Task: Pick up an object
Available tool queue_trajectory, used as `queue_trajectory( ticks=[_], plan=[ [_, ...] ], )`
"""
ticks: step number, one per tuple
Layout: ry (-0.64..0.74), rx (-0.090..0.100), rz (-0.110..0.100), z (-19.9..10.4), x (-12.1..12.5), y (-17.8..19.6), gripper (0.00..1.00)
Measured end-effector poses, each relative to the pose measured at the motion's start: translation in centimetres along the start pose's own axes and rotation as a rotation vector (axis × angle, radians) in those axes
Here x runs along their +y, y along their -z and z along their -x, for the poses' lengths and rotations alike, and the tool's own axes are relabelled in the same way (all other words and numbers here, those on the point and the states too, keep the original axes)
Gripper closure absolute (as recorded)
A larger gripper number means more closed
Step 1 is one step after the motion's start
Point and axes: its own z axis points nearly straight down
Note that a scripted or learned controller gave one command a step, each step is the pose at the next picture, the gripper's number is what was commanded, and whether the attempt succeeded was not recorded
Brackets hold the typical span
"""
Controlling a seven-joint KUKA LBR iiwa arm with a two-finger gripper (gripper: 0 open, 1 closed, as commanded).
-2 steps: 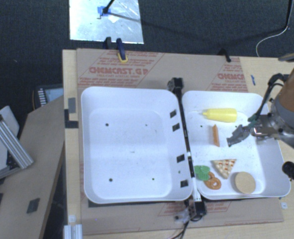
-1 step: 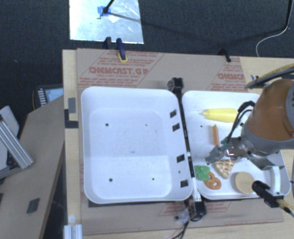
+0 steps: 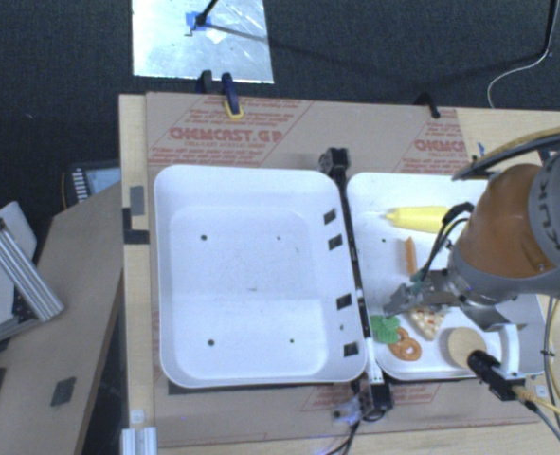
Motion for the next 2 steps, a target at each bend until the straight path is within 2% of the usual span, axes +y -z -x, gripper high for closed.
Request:
queue_trajectory(
  ticks=[1, 2],
  plan=[
    [0.000, -0.001, 0.003, 0.0, 0.1, 1.1, 1.00],
    [0.009, -0.001, 0.020, -3.4, 0.6, 16.7, 1.00]
  ],
)
